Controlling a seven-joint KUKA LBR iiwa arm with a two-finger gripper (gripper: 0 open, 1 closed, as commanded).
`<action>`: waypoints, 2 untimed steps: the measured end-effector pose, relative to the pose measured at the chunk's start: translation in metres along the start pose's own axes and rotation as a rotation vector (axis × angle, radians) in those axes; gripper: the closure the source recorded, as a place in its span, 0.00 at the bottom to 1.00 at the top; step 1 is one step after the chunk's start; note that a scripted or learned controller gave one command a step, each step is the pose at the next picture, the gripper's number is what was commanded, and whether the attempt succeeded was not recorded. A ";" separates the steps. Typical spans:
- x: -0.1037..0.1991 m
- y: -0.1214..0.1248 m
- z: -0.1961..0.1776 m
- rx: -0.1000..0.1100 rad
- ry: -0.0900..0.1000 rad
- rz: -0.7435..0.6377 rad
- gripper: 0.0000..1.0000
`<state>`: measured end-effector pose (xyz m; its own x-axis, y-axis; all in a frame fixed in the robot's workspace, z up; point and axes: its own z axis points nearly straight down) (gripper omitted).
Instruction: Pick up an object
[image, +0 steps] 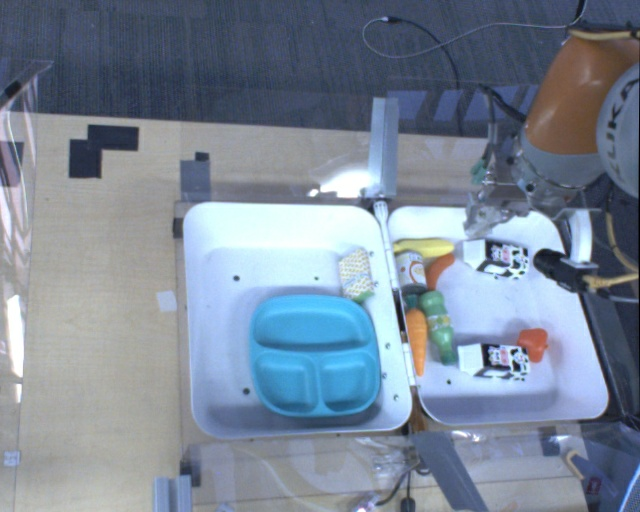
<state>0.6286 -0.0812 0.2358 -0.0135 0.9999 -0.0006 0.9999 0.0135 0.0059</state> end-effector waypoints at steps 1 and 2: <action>0.054 0.030 0.008 0.000 0.001 0.041 1.00; 0.100 0.011 0.009 0.003 0.001 0.195 1.00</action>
<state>0.6386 0.0186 0.2270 0.1802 0.9836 0.0013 0.9836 -0.1802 0.0027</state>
